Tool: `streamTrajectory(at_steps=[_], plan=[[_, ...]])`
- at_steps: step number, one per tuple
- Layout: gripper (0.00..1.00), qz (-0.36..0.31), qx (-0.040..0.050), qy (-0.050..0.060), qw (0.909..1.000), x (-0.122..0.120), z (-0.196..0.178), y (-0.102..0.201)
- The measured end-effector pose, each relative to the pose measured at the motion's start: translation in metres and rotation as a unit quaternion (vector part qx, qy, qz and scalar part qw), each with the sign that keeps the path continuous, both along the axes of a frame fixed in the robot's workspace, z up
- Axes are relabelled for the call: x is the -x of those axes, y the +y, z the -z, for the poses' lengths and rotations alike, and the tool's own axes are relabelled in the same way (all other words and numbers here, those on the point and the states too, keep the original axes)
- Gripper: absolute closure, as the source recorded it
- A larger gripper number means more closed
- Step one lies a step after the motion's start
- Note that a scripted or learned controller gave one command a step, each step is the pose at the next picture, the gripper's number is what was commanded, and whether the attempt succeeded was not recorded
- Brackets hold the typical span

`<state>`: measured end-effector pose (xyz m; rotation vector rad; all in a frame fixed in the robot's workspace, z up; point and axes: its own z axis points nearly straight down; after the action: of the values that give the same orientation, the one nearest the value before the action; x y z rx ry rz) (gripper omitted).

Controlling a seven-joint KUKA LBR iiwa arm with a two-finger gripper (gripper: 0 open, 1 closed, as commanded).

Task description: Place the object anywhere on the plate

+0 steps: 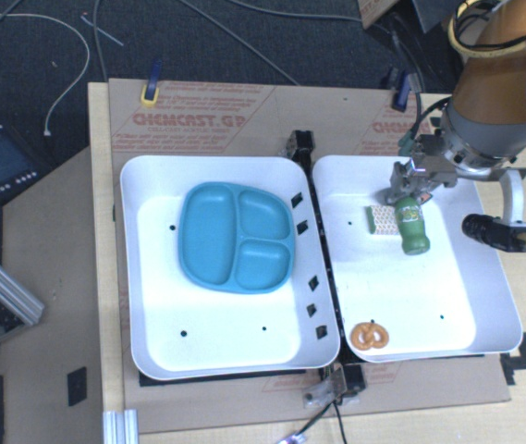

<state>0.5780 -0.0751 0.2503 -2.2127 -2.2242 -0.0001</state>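
Bench (198, 109): brown board with red lettering, carrying two shallow white bins side by side, with black clips along the seam between them.

Left bin (152, 322): holds one blue plate (237, 238), three compartments (one long at the left, two smaller at the right). It lies flat toward the bin's upper middle, and nothing rests on it.

Right bin (447, 331): holds three items.
- Green bottle (413, 226), lying on the bin floor in the upper middle, long axis running roughly up and down the view, its upper end directly under the gripper.
- Small pale card (383, 218) with a dotted pattern, flat, just beside the bottle on its left; touching or not, cannot tell.
- Pretzel (370, 337), tan, near the bin's lower left corner, well apart from the other two.

Arm (498, 81): grey with an orange band, reaching in from the upper right. Gripper (412, 189) sits low over the top end of the bottle, at the upper part of the right bin. Its metal body covers the fingertips (whether they are apart, together or clamped on the bottle cannot be told).

Surroundings: dark floor with loose grey cables (68, 17) at the upper left.
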Motion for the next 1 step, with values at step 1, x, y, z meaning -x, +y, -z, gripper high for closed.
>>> streamTrajectory(at_steps=[1], plan=[[1.00, 0.000, -0.0002, 0.000, 1.0000, 0.0159, 0.0078, 0.0531]])
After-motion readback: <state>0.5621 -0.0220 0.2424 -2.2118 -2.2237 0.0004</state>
